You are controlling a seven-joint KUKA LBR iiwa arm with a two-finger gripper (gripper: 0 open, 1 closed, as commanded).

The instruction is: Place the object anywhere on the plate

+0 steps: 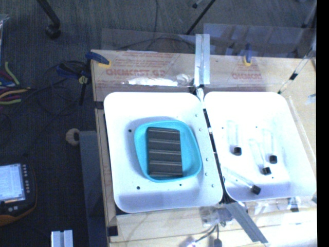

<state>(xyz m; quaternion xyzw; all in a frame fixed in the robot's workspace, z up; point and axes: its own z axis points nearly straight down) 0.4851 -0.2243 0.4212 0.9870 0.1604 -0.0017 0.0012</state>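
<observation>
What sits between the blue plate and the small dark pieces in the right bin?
In the camera view, the adjoining bin walls lie between the blue plate and the small dark pieces, then bare white bin floor.

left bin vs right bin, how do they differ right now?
The left bin holds a blue plate with a dark ribbed block lying on it; the right bin holds four small black pieces, scattered. The left bin's contents sit together near its centre; the right bin's are spread across its lower half. Both are shallow, white, round-cornered, and meet at the middle divider.
</observation>
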